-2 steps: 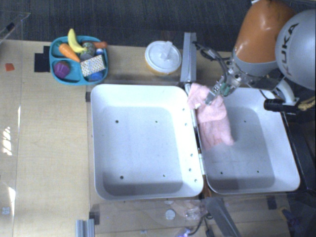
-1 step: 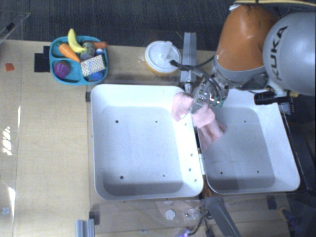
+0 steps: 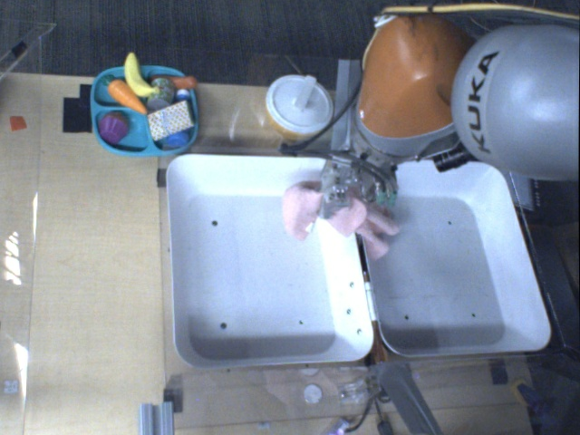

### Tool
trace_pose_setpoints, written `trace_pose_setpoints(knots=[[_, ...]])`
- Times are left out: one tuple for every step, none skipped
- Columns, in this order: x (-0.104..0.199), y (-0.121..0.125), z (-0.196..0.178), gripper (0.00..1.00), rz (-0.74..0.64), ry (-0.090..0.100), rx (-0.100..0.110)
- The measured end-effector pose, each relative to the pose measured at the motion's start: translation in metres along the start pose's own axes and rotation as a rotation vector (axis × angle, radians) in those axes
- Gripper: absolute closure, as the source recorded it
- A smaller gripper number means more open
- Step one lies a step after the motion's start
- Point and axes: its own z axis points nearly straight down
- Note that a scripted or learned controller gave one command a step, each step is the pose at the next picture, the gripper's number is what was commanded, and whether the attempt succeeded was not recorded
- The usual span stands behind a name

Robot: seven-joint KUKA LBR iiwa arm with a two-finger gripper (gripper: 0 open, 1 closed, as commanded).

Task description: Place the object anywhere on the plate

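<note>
Here a pink cloth (image 3: 335, 214) drapes across both white bins (image 3: 263, 333)

2 bins are sitting side by side on the table (image 3: 82, 288): the left bin (image 3: 254, 333) and the right bin (image 3: 471, 324). A cloth (image 3: 313, 214) is hanging over their shared rims. Behind the left bin, a compartment tray (image 3: 101, 107) is lying left of a lidded cup (image 3: 299, 105).

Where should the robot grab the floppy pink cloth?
Probably at the bunched middle of the pink cloth, coming straight down from above. Its ends droop into both bins across the divide, so the raised fold under the gripper looks like the thickest part to pinch.
</note>
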Motion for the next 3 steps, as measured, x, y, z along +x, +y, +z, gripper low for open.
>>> trace_pose_setpoints(knots=[[0.008, 0.052, 0.003, 1.0, -0.015, 0.002, -0.001], [0.018, 0.103, -0.007, 1.0, -0.015, 0.003, -0.001], [0.018, 0.102, -0.007, 0.0, -0.014, 0.002, -0.001]])
